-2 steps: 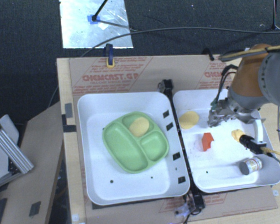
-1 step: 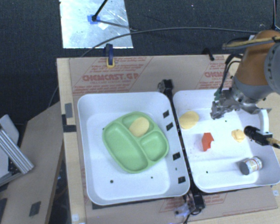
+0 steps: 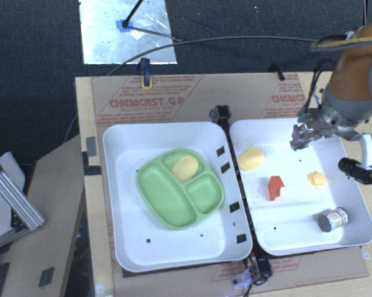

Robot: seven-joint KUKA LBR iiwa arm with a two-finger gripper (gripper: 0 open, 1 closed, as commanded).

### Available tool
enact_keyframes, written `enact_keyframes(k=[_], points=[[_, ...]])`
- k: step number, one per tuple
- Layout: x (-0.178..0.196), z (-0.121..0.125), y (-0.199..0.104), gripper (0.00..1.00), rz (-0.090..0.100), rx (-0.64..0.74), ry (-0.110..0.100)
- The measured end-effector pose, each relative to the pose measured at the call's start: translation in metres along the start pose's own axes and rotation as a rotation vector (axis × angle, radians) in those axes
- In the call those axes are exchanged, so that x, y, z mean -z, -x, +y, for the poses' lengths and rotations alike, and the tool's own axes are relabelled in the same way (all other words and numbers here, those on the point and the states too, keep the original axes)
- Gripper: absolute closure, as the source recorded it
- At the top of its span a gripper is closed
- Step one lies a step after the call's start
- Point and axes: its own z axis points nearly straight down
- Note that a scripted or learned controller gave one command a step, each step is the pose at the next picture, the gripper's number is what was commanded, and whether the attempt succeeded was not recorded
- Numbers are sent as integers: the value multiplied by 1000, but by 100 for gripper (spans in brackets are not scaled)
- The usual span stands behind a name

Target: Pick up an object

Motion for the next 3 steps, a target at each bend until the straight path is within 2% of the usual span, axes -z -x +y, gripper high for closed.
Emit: enact_keyframes(k=[1, 2, 3], points=[[44, 3, -1, 100, 0, 3, 0], [64, 4, -1, 100, 1, 3, -2], [53, 14, -62, 100, 3, 9, -4]])
